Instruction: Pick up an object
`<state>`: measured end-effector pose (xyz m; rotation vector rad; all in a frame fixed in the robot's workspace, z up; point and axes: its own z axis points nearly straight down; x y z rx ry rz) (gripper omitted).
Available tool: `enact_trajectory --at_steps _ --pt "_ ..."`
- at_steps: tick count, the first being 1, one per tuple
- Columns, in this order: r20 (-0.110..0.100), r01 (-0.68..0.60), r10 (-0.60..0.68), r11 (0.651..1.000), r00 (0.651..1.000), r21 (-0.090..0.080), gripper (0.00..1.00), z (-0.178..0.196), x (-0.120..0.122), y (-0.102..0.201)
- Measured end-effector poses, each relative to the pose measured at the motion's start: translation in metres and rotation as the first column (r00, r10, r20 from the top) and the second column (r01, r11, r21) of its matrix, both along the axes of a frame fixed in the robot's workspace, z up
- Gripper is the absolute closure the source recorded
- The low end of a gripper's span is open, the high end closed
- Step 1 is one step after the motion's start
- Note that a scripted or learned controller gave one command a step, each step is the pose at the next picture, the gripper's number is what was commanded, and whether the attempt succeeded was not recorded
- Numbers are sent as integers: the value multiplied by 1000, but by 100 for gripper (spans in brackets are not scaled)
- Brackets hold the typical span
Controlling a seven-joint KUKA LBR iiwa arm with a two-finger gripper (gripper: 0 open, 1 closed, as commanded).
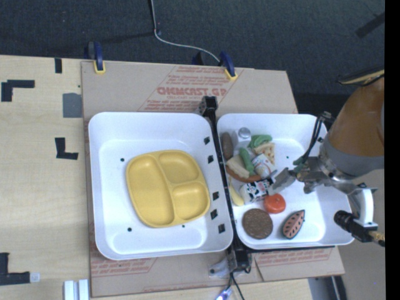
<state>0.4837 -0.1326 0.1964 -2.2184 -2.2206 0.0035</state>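
The grey arm (pixel 359 139), with its orange band uppermost in view, comes in from the right and bends down over the right-hand white bin (pixel 315 127), its wrist hardware spreading low over that bin's right half; the jaws (pixel 284 179) point leftward toward the heap of small things, and whether they are spread or pressed together cannot be told, since the tip shows as one dark grey wedge with nothing seen pinched in it. Just below and beside the jaws lies a red round object (pixel 274 203), close to touching the tip, and immediately to their left is a small black-and-white piece (pixel 256 189) at the edge of the heap. A little further below sit a brown disc (pixel 257 223) and, to its right, an oval reddish-brown item (pixel 293 224) lying tilted near the bin's front wall. Left and above the jaws the clutter continues: a bread-like slice (pixel 237 167), a green piece (pixel 260 140), a pale yellow wedge (pixel 267 151) and a small grey cap (pixel 244 133). Well apart to the left, beyond the black divider between the bins, the left white bin (pixel 103 167) holds a yellow compartment tray (pixel 167 187) lying flat. Both bins rest on a cardboard sheet (pixel 187 89) on the pale wooden worktop (pixel 31 186)
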Motion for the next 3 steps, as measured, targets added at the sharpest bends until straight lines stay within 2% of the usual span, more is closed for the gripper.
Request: enact_trajectory --at_steps 1,2,3 --pt "2 1 -1 1000 1000 0 0 -100 0 13" --pt "-6 0 0 1000 1000 3 100 -94 -2 14" --pt "6 -10 10 1000 1000 3 100 -9 1 103"
